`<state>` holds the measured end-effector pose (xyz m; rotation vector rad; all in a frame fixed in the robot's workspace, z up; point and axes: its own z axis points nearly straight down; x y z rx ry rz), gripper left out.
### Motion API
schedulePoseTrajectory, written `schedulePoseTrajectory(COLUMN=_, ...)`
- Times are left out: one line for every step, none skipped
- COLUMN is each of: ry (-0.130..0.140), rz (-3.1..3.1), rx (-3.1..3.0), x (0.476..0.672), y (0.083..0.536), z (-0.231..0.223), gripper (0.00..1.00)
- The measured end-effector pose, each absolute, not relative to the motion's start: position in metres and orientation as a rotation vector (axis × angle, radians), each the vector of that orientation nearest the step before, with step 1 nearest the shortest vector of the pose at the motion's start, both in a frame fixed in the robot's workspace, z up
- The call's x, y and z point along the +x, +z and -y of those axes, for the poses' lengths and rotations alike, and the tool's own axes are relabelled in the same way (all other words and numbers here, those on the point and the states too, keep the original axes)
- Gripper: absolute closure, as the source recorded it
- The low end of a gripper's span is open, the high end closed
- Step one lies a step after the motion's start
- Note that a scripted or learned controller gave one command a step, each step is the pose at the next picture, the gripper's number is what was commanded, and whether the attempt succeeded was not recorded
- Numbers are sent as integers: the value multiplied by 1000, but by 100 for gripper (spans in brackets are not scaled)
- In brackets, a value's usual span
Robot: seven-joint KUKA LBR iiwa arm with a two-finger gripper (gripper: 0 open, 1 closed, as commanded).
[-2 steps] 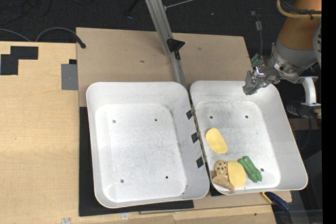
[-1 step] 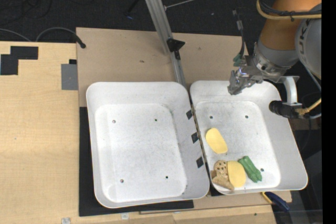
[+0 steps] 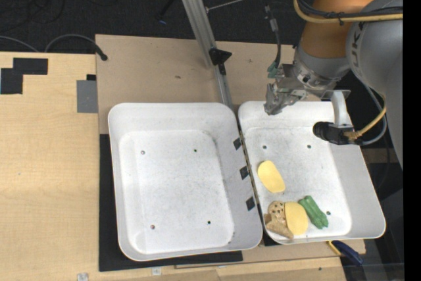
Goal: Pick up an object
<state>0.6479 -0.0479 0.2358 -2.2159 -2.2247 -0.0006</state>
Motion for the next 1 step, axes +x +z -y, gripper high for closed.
schedulePoseTrajectory(ry=-2, rz=2225, rx=-2215, x=658, y=243, z=-3, gripper=100)
